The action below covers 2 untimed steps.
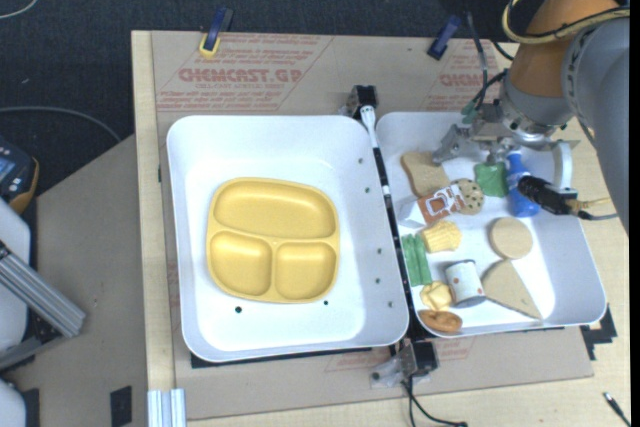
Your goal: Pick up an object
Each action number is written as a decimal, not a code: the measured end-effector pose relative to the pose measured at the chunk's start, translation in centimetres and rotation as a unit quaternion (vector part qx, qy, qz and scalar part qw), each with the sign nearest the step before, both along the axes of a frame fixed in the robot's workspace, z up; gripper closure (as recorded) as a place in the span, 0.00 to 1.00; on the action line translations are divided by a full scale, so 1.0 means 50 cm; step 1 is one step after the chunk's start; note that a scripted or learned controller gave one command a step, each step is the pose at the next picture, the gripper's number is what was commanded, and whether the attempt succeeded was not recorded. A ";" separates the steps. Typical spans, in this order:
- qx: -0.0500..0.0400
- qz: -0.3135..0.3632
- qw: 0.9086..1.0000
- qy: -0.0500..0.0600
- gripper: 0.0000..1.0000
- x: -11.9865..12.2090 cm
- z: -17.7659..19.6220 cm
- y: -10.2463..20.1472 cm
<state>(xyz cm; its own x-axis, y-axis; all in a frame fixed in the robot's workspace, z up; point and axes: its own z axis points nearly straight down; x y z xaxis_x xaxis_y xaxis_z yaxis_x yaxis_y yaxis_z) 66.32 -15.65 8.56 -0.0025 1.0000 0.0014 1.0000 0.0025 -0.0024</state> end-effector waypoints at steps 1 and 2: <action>0.000 0.001 1.000 -0.004 1.00 0.004 0.028 0.001; -0.002 -0.002 1.000 -0.005 1.00 -0.008 0.122 -0.006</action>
<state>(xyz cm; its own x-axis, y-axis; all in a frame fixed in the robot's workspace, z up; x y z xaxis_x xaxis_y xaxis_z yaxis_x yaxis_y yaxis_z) 65.93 -15.95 14.66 0.0013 1.0000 -0.0025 1.0000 -0.0013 0.0068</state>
